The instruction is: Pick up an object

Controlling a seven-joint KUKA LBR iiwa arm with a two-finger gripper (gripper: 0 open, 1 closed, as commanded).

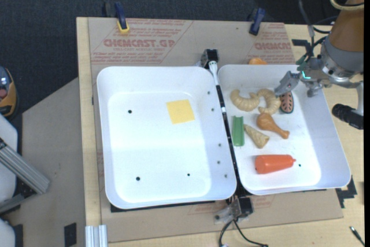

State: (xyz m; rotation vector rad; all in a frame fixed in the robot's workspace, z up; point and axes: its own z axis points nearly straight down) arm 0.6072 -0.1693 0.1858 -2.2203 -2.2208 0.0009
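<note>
The right bin (324, 142) holds several toy foods. Two tan croissant-like pieces (247, 100) (268, 100) lie near its back. Beside them is a dark red and black piece (287, 103). Further forward lie a brown drumstick (270, 123), a green stick (237, 129), a tan cone (256, 135) and an orange carrot-like piece (274, 163). My gripper (298, 87) hovers over the back right of this bin, just above and right of the dark red piece. Its fingers (284, 84) stand open with nothing between them.
A yellow square slice (180, 111) lies in the left bin (115, 142). A small orange thing (257, 61) sits on the board behind the right bin. Blue clamps (121, 16) (256, 21) hold the board's back edge. The arm's grey body (347, 49) stands at the right.
</note>
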